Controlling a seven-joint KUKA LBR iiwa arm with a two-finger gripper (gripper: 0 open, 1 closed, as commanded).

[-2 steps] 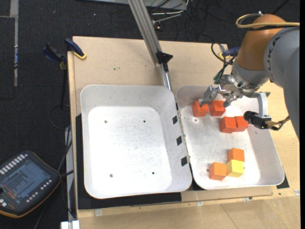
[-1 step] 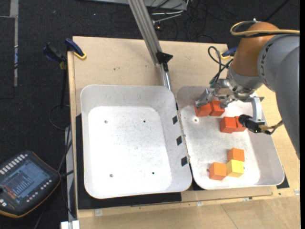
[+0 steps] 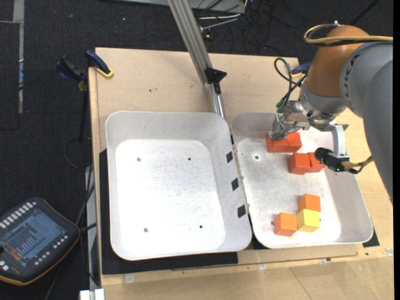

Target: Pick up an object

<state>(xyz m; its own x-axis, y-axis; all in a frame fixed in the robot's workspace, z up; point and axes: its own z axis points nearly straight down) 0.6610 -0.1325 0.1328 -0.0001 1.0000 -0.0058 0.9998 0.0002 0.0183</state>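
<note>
Your arm's jaws (image 3: 282,130) sit right on top of the orange block (image 3: 283,144) at the 12 o'clock end of the right bin (image 3: 350,227); can't tell if they're clenched. A second orange block (image 3: 304,162) lies just beside it, toward 4 o'clock.

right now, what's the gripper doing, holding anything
Gripper: down at the red-orange block in the right bin; open or shut cannot be told.
</note>
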